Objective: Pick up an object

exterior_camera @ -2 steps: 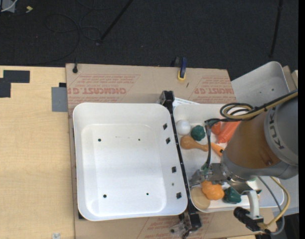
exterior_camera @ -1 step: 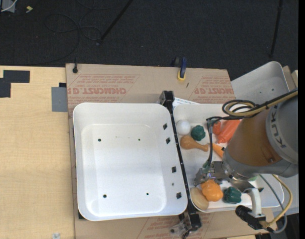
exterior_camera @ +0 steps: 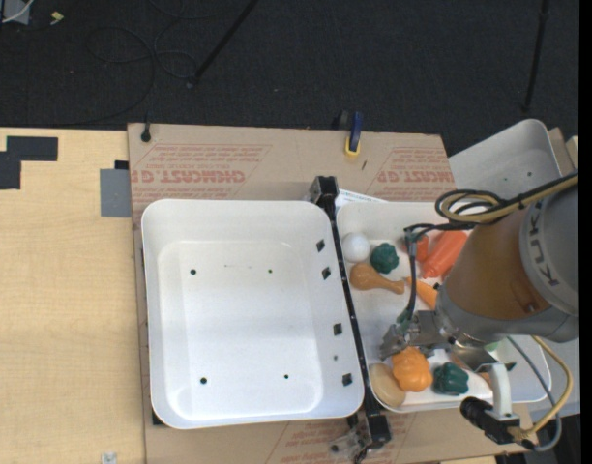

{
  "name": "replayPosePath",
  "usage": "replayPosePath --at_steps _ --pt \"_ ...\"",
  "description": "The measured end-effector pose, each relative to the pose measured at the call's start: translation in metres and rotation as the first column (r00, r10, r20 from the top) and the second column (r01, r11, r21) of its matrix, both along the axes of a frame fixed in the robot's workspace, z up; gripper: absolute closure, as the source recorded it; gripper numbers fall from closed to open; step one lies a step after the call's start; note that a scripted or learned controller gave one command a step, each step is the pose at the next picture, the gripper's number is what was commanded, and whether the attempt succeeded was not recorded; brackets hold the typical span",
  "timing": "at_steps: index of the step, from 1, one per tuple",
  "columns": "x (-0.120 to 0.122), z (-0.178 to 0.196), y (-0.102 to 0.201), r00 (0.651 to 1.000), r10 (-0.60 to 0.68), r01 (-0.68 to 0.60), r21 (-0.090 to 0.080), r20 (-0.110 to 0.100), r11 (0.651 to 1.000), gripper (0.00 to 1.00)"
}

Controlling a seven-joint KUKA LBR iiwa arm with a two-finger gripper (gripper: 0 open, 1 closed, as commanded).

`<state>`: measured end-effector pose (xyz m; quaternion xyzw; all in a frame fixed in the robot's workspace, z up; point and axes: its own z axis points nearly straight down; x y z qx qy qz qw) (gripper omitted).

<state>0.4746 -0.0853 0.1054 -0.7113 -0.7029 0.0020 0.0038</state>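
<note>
Camera view: where is the arm right now?
— The grey KUKA arm with the orange band (exterior_camera: 504,274) comes in from 3 o'clock and covers much of the shallow white right bin (exterior_camera: 375,222). Its two-finger gripper (exterior_camera: 409,341) hangs low at about 6 o'clock in that bin.
— Spread or closed?
— I cannot tell; the wrist hides it.
— What lies near it?
— A rounded orange lump (exterior_camera: 410,369) sits just at the gripper's 6 o'clock, close enough that I can't say whether they touch. At that lump's 3 o'clock is a dark green lump (exterior_camera: 450,379).
— And further up?
— Toward 11 o'clock in the bin, a small white ball (exterior_camera: 356,247), a second dark green piece (exterior_camera: 384,257) beside it, and a tan drumstick-shaped toy (exterior_camera: 375,278) just below both. An orange-red piece (exterior_camera: 441,249) pokes out beside the arm.
— The other bin?
— The shallow white left bin (exterior_camera: 180,222) sits at 9 o'clock, on brown cardboard (exterior_camera: 219,167).
</note>
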Motion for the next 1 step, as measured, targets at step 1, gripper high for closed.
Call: replayPosePath --at_steps 1 --pt "0.0821 0.0869 0.0191 1.0 0.017 -0.017 -0.004 0.018 1.0 1.0"
